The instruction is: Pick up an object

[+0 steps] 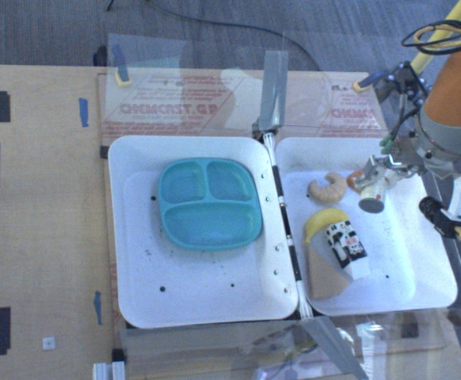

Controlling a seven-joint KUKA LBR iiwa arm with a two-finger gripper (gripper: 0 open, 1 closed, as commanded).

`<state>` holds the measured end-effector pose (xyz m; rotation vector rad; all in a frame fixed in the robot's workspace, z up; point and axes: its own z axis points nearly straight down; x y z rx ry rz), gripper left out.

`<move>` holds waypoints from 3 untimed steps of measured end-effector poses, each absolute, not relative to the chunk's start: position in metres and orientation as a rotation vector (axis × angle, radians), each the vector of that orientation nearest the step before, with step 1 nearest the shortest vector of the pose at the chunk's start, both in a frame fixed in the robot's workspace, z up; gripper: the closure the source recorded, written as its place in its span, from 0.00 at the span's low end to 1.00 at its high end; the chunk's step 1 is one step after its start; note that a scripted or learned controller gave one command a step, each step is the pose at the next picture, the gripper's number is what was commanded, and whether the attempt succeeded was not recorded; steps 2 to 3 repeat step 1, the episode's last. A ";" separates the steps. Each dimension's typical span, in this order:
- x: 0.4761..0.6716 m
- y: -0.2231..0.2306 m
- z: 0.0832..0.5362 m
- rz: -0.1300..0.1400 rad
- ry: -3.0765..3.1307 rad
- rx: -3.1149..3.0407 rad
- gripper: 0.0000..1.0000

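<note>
My jaws [371,182] hang over the upper part of the right bin [420,283], and whether they are parted or clenched I cannot tell from up here. Just beside them lies a tan croissant-shaped piece [328,188], long axis running left to right, its ends curling upward in the view. Below it sit a yellow banana-like piece [324,222], a black-and-white box [347,245] angled down to the right, and a brown wedge [325,274]. The left bin [131,291] carries a teal divided plate [211,203].
</note>
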<state>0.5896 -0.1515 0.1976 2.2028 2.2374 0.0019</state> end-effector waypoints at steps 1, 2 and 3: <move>0.563 -0.078 0.223 0.000 2.343 2.094 1.00; 0.563 -0.078 0.223 0.000 2.343 2.094 1.00; 0.563 -0.078 0.223 0.000 2.343 2.094 1.00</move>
